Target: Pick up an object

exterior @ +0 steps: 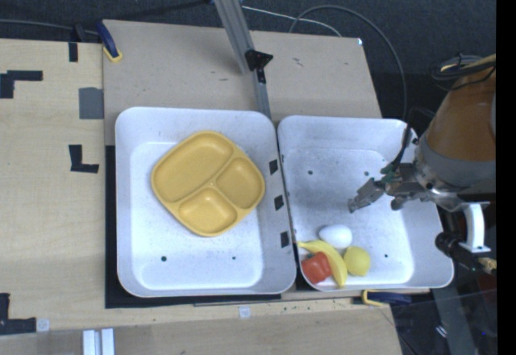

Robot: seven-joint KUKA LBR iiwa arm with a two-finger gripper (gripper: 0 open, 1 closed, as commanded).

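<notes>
**Gripper low over the right bin, nothing visibly held**

Camera view: two shallow white bins side by side on the bench. In the left bin (129, 208), a yellow divided plate (208, 182) with three compartments, lying flat toward the far half, turned at a slant to the bin's edges. In the right bin (339, 135), a small cluster against the near edge, toward the near-left corner: a white egg (335, 235) farthest from the edge, a yellow banana (329, 255) curving just beside it, a red piece (317, 267) touching the banana on the left, and a round yellow fruit (357, 261) touching it on the right.

Reaching in over the right bin's right edge, the arm (463, 131), orange band above the wrist. At its end, the gripper (360, 201) over the middle of the right bin, pointing left, apart from the cluster and farther from the near edge than the egg. Dark fingers too small and blurred to judge; cannot tell how far apart. Nothing seen between them.

Across the bench's far side, a grey metal bar (230, 10) running down to the gap between the bins.
</notes>
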